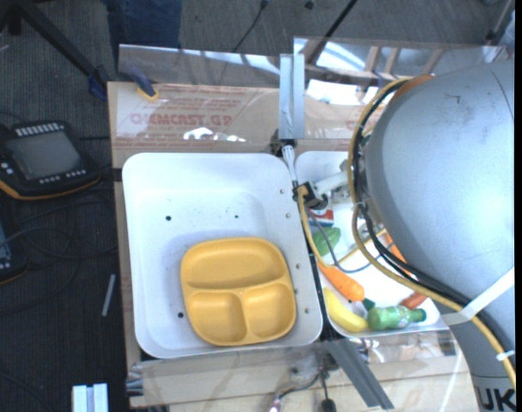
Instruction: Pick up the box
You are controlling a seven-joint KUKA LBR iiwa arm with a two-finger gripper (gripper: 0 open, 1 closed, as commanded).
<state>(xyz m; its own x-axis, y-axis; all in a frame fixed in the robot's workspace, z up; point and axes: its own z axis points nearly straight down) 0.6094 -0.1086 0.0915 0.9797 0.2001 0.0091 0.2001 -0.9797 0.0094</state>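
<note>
Grey arm [441, 170] overhangs two bins [149, 187], one yellow tray [237, 288].

Divided plate [238, 291] lies in left bin [149, 196].

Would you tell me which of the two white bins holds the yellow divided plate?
The left bin; the yellow divided plate lies in it, while the right bin holds small toy foods under the arm.
</note>
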